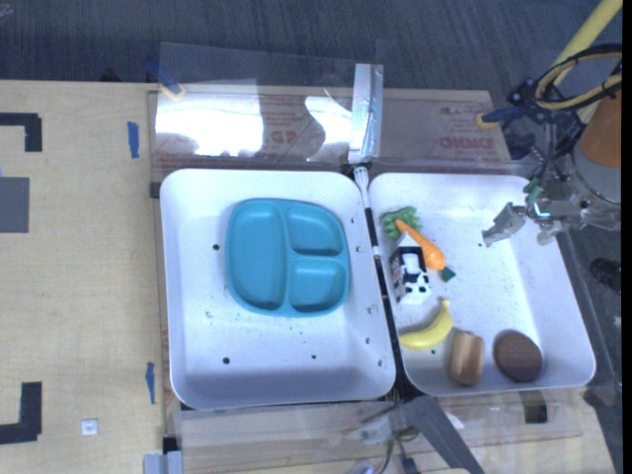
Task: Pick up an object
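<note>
The right bin [553, 294] holds several toy items. An orange carrot [422, 244] lies at its upper left beside a green leafy piece [400, 219]. Just below sits a black-and-white toy [412, 274]. Along the front lie a yellow banana [428, 330], a tan bread roll [465, 356] and a brown kiwi [517, 355]. My gripper [506, 223] hangs over the upper right part of this bin, apart from every item, with nothing seen in it.
The left bin [188, 294] carries a blue divided plate [287, 256]. A clear plastic sheet [257, 107] stands behind the bins. Yellow and black cables [573, 52] run along the arm at the upper right.
</note>
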Controlling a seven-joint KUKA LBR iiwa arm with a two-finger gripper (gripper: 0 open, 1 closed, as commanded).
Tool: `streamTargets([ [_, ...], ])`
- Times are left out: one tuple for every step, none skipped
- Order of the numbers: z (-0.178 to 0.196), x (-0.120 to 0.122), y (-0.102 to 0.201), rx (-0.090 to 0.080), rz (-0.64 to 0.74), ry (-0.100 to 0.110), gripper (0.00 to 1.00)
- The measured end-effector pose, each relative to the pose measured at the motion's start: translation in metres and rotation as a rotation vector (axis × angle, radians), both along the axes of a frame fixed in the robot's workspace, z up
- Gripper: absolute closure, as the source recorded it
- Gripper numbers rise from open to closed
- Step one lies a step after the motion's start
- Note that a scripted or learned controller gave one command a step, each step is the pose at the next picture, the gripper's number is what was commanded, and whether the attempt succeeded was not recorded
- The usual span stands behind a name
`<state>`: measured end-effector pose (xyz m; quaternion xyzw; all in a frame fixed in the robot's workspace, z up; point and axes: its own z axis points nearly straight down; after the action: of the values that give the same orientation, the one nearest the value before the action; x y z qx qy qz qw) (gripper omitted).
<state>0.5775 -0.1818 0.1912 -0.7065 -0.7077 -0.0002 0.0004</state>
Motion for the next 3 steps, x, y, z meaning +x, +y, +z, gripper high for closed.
streamTargets([
  [-0.080,0.028,0.044,0.002,0.104,0.006,0.00],
  [-0.104,-0.022,0.017,-0.002,0.091,-0.005,0.00],
  [-0.064,0.004,0.088,-0.003,0.385,-0.007,0.00],
])
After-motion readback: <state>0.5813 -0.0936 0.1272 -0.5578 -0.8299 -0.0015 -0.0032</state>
